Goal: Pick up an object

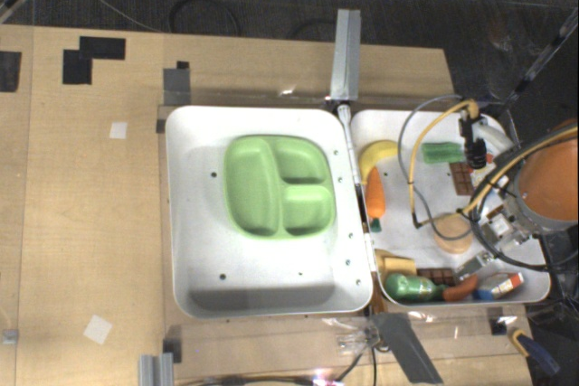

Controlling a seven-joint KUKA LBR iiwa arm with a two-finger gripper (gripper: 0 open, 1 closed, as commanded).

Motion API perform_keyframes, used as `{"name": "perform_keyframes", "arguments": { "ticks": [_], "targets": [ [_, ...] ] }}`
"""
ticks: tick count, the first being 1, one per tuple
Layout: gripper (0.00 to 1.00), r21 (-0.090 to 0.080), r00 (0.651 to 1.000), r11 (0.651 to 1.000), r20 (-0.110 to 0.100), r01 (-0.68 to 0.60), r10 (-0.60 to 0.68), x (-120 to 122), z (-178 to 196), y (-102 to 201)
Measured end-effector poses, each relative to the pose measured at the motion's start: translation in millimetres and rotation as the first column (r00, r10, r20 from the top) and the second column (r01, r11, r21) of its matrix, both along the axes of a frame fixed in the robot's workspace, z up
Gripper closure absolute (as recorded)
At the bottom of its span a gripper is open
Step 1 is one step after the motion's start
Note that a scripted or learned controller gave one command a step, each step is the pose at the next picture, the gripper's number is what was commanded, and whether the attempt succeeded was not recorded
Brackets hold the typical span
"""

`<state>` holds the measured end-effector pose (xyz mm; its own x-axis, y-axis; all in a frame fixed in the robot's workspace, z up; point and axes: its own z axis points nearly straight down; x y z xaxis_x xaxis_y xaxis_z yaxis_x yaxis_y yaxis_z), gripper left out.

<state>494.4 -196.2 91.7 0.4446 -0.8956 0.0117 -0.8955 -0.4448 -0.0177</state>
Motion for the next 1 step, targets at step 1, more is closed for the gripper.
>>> {"name": "perform_keyframes", "arguments": {
  "ticks": [1],
  "targets": [
    [0.0, -0.003, 0.971, 0.971, -0.002, -0.239, 0.239, -0.4, -0.3, 1.4]
  ]
}}
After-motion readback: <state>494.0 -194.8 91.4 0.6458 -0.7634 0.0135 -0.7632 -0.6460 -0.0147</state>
